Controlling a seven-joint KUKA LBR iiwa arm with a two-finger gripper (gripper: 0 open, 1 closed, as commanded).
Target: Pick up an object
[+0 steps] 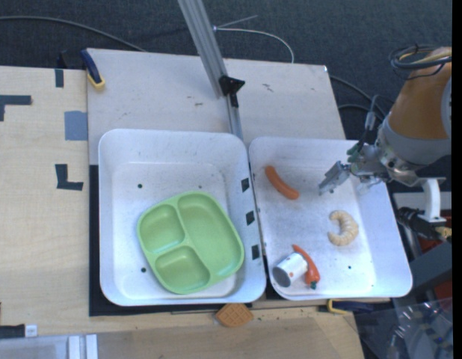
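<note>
Four items lie in the right bin, so with the gripper spread open and empty, you should drop it squarely over the nearby sausage.

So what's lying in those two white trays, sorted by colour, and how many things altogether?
Green: 1, the divided plate in the left tray.
Orange: 2, the sausage and the carrot in the right tray.
Tan: 1, the croissant, right tray.
White: 1, the small cup lying on its side beside the carrot.
Total: 5
</note>
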